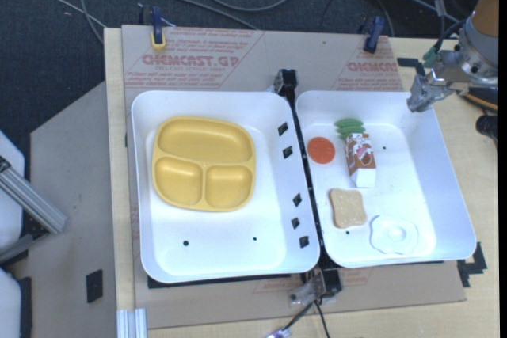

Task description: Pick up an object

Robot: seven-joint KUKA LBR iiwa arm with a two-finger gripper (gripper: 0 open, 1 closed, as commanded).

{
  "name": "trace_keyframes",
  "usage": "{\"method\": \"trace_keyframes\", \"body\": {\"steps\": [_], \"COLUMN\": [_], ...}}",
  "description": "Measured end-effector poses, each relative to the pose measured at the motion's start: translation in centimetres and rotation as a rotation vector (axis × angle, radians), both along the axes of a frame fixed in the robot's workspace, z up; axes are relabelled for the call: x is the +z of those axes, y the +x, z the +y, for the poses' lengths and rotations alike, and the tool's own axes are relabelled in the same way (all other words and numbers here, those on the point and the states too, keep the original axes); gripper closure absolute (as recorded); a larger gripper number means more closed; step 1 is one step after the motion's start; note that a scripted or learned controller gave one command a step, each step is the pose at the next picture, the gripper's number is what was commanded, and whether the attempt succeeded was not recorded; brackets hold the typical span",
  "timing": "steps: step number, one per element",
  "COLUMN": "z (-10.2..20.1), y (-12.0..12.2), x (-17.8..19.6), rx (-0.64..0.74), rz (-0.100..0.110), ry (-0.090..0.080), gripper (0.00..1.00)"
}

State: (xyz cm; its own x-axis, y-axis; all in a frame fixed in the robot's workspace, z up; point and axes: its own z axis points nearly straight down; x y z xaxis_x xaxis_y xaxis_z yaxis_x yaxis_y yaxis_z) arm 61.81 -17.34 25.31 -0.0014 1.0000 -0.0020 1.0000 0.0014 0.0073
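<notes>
Hovering over the far right rim of the right bin (444, 170), the gripper (421, 97) carries nothing I can see.

From my feed I cannot tell whether it is open or shut. Inside that bin lie a green piece (348, 126), a red disc (321, 150), a small carton (360, 158) with red print too blurred to read, a slice of toast (347, 207) and a white fried egg (394, 234). A yellow divided plate (203, 162) sits in the left bin (269, 241). Faint red lettering on the board (198, 59) behind seems to read "CHEMCAST GP".
</notes>
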Motion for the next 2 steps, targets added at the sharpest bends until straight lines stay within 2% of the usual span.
{"method": "trace_keyframes", "body": {"steps": [1,2], "z": [0.0,5.5], "y": [0.1,-1.2], "x": [4.3,3.9], "rx": [0.0,0.003], "rz": [0.0,0.01], "ry": [0.0,0.004], "gripper": [1.0,1.0]}}
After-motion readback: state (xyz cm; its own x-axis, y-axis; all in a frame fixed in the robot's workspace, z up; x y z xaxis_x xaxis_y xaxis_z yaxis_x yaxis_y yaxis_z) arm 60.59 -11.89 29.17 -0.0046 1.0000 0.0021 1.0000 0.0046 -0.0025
